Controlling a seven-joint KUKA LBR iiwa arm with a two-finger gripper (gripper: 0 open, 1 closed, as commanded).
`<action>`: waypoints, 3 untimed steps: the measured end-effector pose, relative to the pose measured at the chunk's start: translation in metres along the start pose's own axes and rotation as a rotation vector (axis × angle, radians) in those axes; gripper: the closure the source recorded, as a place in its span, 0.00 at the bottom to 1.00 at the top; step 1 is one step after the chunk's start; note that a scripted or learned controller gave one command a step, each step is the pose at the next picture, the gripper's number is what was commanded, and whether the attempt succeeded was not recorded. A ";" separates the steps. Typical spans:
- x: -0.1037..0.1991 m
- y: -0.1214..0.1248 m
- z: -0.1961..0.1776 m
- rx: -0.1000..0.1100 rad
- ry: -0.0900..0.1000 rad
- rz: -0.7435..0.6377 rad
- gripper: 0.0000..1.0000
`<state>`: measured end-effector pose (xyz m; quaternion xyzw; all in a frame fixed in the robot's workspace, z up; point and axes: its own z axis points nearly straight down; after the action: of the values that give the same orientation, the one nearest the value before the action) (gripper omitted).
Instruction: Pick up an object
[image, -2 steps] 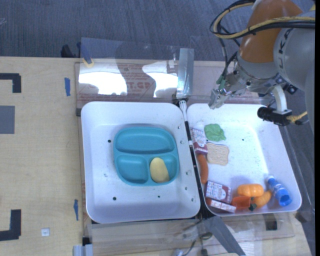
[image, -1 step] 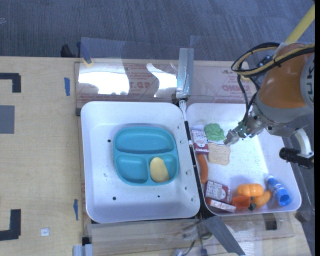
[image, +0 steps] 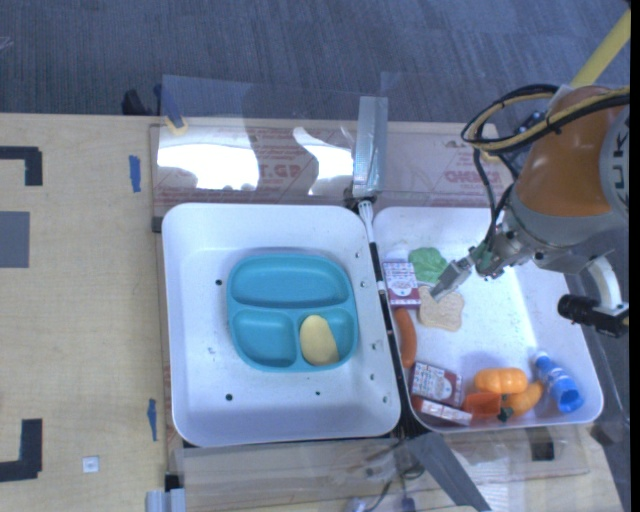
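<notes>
Little can be read here. The orange-banded arm (image: 575, 160) carries dark letters at the frame's right edge, up and to the right of the gripper (image: 447, 283), looking like "UK" and cut off by the edge. Reddish mirrored print runs along the clear panel (image: 300, 160) up and left of the gripper, and the red-and-white packets (image: 401, 281) just left of it bear print too small to make out.

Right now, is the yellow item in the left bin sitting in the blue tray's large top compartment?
No, the yellow item lies in the lower right compartment of the blue tray, below the large top one.
</notes>
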<state>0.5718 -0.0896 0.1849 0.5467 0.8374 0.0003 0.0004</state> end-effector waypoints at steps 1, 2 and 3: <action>-0.023 0.008 0.093 -0.009 -0.006 -0.233 0.00; -0.053 0.032 0.098 -0.005 -0.005 -0.414 0.00; -0.055 0.068 0.097 0.010 0.002 -0.457 0.00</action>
<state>0.6561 -0.1128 0.0878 0.3427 0.9394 -0.0035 -0.0032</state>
